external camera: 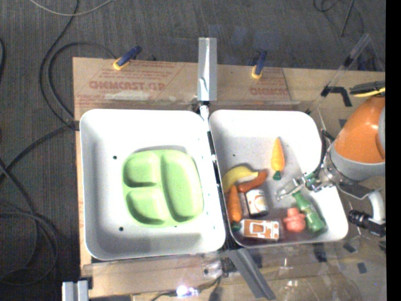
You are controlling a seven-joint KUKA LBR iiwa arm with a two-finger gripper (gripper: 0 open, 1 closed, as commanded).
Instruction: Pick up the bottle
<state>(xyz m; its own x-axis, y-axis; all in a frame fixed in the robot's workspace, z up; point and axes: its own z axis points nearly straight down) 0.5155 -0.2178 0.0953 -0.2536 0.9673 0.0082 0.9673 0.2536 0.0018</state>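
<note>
The green bottle lies slantwise in the right bin, its neck pointing up-left toward the gripper (fingers' spread unclear) just above it.

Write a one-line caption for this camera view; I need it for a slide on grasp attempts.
Gripper poised over the green bottle in the right bin, beside toy food; a green tray fills the left bin.

A robotics lab: clamped cardboard bench, loose cables on grey carpet.
</note>
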